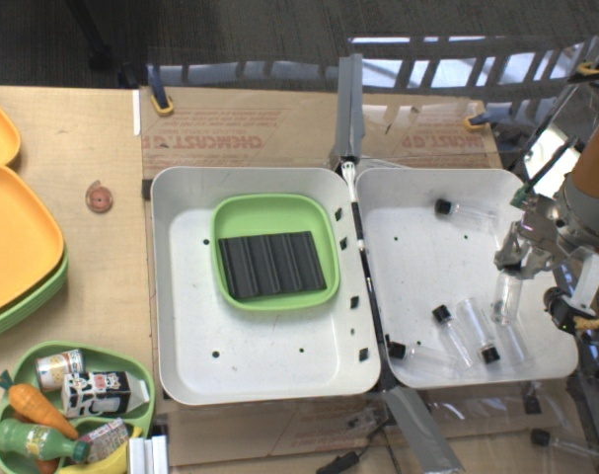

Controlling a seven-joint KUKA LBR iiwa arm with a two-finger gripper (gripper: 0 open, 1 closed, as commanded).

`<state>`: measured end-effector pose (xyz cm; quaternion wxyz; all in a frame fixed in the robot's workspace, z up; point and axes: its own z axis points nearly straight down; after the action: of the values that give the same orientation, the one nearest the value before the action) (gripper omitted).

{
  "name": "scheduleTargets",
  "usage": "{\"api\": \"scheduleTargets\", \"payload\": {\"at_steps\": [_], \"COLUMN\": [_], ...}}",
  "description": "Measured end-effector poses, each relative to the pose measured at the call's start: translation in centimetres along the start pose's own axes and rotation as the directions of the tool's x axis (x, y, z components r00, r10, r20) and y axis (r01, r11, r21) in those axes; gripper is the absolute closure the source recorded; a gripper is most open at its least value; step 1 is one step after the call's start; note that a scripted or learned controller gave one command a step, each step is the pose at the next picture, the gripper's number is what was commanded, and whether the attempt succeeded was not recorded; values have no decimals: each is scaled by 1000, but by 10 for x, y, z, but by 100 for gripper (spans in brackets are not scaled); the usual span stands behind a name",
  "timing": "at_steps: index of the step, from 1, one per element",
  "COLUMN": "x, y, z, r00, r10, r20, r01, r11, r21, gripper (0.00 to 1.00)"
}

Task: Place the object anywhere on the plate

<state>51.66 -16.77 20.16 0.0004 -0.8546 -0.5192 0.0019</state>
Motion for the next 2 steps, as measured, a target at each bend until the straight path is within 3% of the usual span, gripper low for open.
{"api": "scheduleTargets", "payload": {"at_steps": [1,2], "x": [-1,31], "y": [-44,-60], "z": [14,-1], "r00": [988,971], "r10": [-156,-239], "r20": [-2,-1], "r01": [156,239], "r11": [988,971], "r21": [2,-1], "gripper": [100,100]}}
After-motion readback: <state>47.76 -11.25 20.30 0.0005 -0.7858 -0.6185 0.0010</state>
